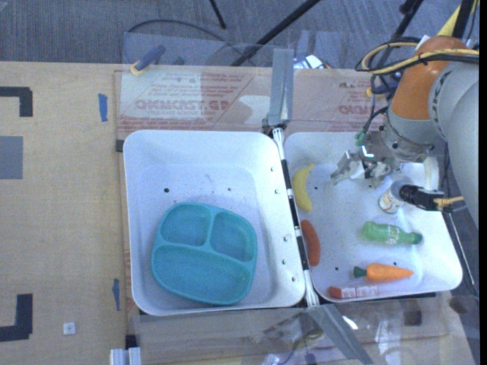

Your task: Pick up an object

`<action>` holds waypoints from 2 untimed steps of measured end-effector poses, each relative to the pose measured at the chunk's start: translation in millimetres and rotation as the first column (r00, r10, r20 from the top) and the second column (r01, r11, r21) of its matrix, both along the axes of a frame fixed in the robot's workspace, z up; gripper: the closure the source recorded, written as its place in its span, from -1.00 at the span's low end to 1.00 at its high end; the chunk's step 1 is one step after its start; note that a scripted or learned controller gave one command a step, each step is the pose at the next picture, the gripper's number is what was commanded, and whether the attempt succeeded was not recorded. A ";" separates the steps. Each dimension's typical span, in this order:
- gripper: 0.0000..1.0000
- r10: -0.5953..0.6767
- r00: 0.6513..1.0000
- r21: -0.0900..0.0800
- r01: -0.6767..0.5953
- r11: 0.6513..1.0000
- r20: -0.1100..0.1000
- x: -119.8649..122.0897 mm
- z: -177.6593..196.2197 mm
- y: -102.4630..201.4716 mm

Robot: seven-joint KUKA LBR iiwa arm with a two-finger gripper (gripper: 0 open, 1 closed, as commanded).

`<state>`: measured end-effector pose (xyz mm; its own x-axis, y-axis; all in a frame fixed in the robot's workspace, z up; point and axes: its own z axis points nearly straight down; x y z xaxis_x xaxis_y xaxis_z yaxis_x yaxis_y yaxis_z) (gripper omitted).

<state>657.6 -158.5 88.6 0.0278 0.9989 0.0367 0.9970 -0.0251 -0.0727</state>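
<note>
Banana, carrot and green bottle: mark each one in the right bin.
banana (302,186), camera view, middle of its yellow curve.
carrot (388,273), camera view, middle of its orange body.
green bottle (388,233), camera view, middle of its body.

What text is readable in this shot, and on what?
"CHEMCAST GP", red print, reads mirrored, on the clear sheet behind the left bin.
More red print on the sheet behind the right bin: too blurred to read.
Green bottle label: too small to read.
</note>
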 end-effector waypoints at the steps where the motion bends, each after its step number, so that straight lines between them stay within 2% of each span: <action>1: -1.00 -0.013 1.000 -0.020 0.013 1.000 0.007 -0.8 -0.8 5.7; 2: -1.00 0.130 0.989 -0.038 -0.127 0.991 0.073 -35.1 -3.5 12.8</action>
